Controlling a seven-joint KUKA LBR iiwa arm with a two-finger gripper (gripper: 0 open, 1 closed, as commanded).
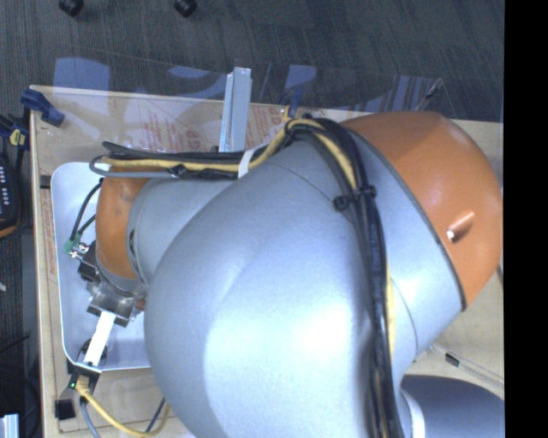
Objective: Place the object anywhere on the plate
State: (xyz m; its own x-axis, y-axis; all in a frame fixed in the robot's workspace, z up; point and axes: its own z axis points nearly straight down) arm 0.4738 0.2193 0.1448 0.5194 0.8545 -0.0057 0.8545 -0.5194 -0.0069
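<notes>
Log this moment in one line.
arm: reaching over left bin | wrist: low, near bin's left wall | bin contents: cannot tell

Left bin (56, 257): only its left wall and a narrow strip of floor show; the rest lies under the arm (282, 291)
Bin contents: covered by the arm, cannot tell what lies inside
Gripper (110, 301): small and shadowed below the orange band (116, 224); its state cannot be told
Arm: cut off by the view's lower edge
Bench (467, 355): mostly covered by the arm; a pale patch shows at lower right
Metal post (235, 103): foot hidden behind the cable bundle (197, 162)
Black knob (73, 7): cut by the top edge, too little to identify
Dark device (5, 192): cut by the left edge
Yellow cable (107, 413): runs off the lower edge
</notes>
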